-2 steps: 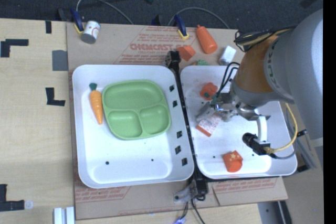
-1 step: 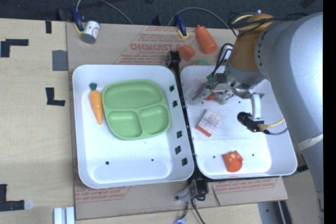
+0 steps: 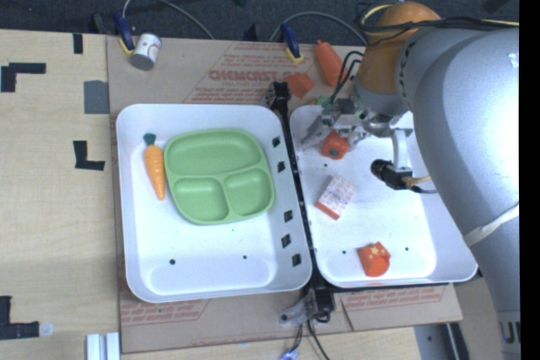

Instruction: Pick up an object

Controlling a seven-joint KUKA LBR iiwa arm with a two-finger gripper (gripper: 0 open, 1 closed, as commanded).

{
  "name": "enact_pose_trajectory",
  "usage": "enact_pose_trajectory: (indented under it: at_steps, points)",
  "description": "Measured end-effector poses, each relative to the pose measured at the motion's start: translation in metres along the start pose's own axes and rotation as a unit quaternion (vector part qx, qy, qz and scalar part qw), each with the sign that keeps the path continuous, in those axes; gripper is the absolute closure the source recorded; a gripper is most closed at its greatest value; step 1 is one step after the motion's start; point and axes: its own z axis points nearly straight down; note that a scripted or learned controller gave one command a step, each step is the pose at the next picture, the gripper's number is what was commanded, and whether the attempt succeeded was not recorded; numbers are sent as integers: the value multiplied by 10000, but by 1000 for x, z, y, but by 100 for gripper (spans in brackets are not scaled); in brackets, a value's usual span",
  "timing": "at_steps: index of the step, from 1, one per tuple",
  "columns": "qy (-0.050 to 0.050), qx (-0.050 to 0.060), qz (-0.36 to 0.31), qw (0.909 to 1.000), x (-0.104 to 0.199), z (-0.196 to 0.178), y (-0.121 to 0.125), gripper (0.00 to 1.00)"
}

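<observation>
Two bins, gripper (image 3: 333, 131) low in the right bin (image 3: 422, 265).
From above, its fingers straddle a small orange object (image 3: 336, 147) near the bin's far-left corner, seemingly positioned for a grasp; whether they actually pinch it, I cannot tell.

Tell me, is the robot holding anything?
Cannot be told: the tool sits right over a small orange toy in the right bin, hiding any hold.

Two white bins (image 3: 135, 206) on bench (image 3: 51, 206)
</observation>
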Motion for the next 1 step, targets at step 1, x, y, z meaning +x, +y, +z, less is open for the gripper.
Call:
enact_pose_trajectory:
  at_steps: [1]
  points:
    - [-16,-4,-3,10000,-1,-11,0,100]
